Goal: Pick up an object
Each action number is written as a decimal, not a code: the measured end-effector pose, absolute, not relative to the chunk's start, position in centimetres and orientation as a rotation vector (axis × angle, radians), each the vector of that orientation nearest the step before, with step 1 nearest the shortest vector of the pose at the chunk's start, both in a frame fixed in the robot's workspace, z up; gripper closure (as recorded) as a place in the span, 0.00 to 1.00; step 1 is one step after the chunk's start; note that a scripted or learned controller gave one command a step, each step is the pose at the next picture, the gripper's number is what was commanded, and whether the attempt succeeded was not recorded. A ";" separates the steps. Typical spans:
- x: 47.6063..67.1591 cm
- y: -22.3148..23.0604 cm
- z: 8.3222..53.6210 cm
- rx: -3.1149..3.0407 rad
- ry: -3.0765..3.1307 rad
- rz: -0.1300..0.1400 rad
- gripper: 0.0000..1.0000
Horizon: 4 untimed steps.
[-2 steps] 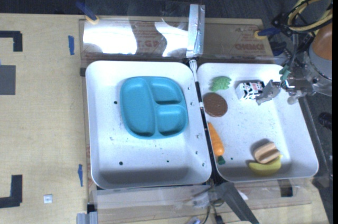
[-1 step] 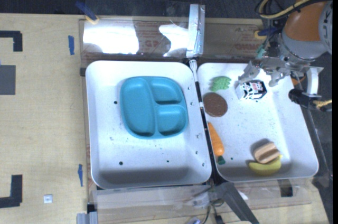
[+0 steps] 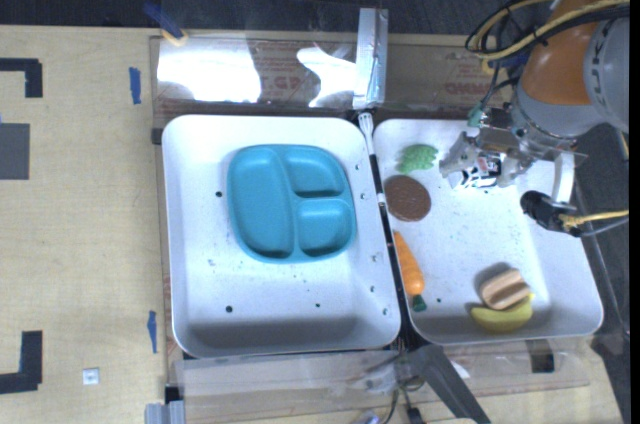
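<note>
The right bin (image 3: 560,257) holds a green leafy piece (image 3: 418,156) near its back left, a brown round patty (image 3: 408,197) just in front of it, an orange carrot (image 3: 409,269) along the left wall, and a hot dog (image 3: 504,288) with a yellow banana (image 3: 501,315) at the front. My gripper (image 3: 486,162) hangs over the back of this bin, to the right of the green piece and the patty. Nothing shows between its fingers.
The left bin (image 3: 200,302) bears a blue divided plate (image 3: 292,200). A clear panel with a metal post (image 3: 370,57) stands behind the bins. Cables (image 3: 505,22) loop above the wrist. A black part of the arm (image 3: 540,208) juts over the right bin.
</note>
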<state>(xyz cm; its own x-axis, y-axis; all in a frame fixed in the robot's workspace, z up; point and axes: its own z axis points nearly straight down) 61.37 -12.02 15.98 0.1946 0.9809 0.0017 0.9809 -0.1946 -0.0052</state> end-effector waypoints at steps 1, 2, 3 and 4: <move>66.6 -15.7 11.5 -2.124 -2.353 -0.024 0.00; 67.5 -15.4 11.0 -2.012 -2.460 -0.009 0.00; 67.0 -16.1 10.8 -1.720 -2.660 0.019 0.00; 67.2 -14.4 10.8 -2.117 -2.380 -0.025 0.00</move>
<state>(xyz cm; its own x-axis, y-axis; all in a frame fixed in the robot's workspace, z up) 67.22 -14.38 10.83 -0.1161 0.9930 -0.0224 0.9923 0.1169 0.0411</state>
